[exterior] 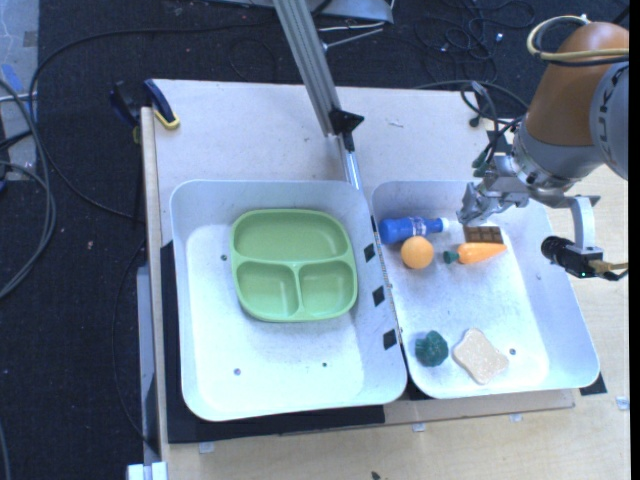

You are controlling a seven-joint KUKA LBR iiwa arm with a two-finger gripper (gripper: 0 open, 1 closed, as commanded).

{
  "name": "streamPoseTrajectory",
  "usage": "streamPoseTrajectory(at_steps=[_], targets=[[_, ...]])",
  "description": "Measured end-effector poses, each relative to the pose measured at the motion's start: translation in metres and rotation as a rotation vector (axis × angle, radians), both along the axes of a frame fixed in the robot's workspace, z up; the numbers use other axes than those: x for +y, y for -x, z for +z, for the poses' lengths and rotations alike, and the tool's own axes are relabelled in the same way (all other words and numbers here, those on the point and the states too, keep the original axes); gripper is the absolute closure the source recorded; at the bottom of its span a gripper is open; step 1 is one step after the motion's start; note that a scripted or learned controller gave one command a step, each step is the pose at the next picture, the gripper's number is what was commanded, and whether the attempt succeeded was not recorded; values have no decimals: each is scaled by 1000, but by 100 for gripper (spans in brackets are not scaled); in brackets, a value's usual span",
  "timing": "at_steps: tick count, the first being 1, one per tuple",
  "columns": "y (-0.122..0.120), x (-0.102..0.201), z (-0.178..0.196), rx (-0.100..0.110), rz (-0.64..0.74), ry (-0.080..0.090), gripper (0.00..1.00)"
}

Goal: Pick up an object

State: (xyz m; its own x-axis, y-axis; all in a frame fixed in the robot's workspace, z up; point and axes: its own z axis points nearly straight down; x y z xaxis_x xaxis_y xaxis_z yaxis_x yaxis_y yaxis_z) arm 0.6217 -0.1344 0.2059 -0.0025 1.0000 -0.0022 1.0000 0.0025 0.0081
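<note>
a shallow white plastic bin (200, 368) sits on the left of a pale wooden bench top (240, 128), and a second white bin (560, 348) lies just beside it on the right, their inner rims touching. inside the left bin rests a light green plastic tray with three compartments (295, 265), set toward the upper middle. a slanted grey metal pole (310, 53) crosses the bench from the top and ends at a black clamp (345, 123) above the bins' seam. black cables (70, 98) trail over the dark floor (80, 28) around the bench. a small yellow-and-black clip (160, 108) sits at the bench's upper left corner.
</note>
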Motion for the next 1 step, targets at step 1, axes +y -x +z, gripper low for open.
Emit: streamPoseTrajectory(at_steps=[1], targets=[[-1,0,28,3,0,-1,100]])
